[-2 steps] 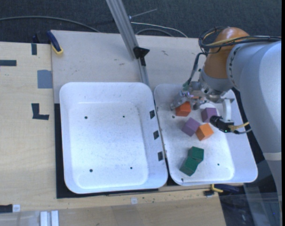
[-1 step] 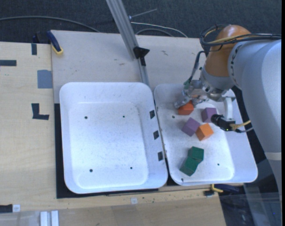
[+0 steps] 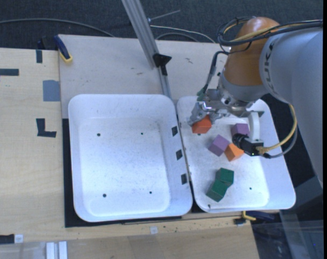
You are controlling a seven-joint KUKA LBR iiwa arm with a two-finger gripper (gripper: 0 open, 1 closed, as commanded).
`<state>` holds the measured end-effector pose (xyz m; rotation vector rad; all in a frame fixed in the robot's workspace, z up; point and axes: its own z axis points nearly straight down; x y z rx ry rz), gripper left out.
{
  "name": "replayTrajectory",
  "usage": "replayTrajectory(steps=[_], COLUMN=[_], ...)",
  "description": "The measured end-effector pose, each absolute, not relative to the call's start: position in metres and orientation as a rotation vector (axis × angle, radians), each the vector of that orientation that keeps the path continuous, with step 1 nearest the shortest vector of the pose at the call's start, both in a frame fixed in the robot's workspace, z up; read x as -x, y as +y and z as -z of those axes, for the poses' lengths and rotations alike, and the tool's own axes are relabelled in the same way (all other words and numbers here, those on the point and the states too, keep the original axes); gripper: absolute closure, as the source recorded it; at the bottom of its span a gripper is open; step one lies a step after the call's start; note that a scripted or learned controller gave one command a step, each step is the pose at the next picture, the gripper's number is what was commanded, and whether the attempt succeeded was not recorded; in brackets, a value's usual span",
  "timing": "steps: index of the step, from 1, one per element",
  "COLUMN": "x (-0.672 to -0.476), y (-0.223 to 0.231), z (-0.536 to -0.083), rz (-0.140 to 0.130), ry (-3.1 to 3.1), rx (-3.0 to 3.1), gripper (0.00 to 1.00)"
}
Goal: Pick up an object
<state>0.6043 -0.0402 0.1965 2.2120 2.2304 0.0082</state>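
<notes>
One orange block [image 3: 202,126] just beneath jaws, right bin [image 3: 271,196]

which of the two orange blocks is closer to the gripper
The orange block near the right bin's upper left, directly under the gripper. The other orange block lies lower right, beside a purple block.

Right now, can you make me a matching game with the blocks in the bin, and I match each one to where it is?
Things:
1. orange block
2. green block
3. big purple block
4. left bin

Places:
A. nearest the front edge of the right bin
B. right at the gripper, near the bin's back left
C. no blocks showing in it
D. middle of the right bin, beside a small orange block

Pairs: 1-B, 2-A, 3-D, 4-C
</notes>
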Motion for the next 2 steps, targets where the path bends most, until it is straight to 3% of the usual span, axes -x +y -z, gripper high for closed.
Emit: replayTrajectory(steps=[1, 2], x=[-0.62, -0.616], y=[-0.025, 0.068], z=[-0.248, -0.302], rz=[-0.005, -0.007], ry=[2.224, 2.234], rx=[-2.215, -2.21], gripper=[1.0, 1.0])
